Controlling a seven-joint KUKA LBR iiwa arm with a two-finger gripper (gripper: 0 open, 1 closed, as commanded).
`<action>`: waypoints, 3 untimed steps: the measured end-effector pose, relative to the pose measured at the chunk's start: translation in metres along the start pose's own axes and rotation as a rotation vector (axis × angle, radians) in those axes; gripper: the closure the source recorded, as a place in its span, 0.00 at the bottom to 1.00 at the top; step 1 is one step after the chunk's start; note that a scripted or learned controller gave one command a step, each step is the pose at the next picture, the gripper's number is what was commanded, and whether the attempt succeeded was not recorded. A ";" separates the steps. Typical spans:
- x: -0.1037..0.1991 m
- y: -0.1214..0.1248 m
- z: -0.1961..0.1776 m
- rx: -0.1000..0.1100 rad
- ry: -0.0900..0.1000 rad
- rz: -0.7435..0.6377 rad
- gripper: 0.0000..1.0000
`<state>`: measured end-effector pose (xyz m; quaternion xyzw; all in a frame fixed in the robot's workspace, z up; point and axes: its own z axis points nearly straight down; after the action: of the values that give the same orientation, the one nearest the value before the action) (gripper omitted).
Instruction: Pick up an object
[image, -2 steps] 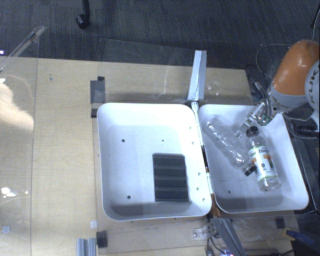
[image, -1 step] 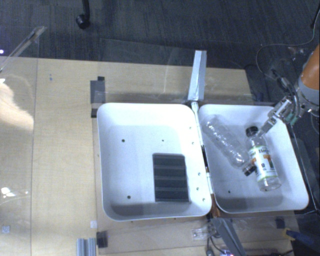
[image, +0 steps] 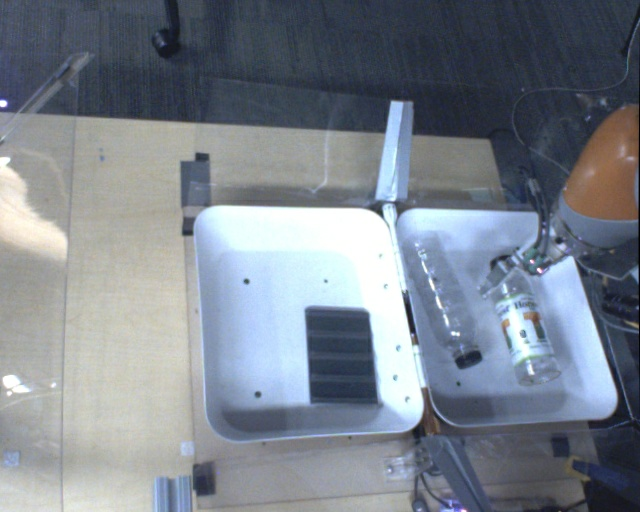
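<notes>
The right bin (image: 590, 400) holds two bottles lying on their sides. One is a clear bottle with a white, green and orange label (image: 524, 332). The other is a clear, unlabelled bottle with a dark cap (image: 444, 300), lying to its left. My gripper (image: 510, 268) is low in the right bin, at the far end of the labelled bottle, touching or just above its neck. The grey arm with its orange band (image: 605, 180) reaches in from the upper right. A black ridged block (image: 340, 354) lies flat in the left bin (image: 230, 260).
A grey metal bar (image: 394, 150) stands behind the seam between the two bins. Cables lie off the bench at the right edge (image: 612, 310). A transparent panel (image: 40, 250) covers the bench at the left.
</notes>
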<state>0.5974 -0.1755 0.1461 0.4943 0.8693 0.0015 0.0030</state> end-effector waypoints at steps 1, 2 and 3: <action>0.004 -0.025 -0.117 -0.001 -0.003 0.196 0.00; 0.004 -0.022 -0.129 -0.007 -0.007 0.189 1.00; 0.004 -0.022 -0.129 -0.006 -0.007 0.189 0.00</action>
<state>0.5752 -0.1834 0.2746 0.5740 0.8188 0.0028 0.0074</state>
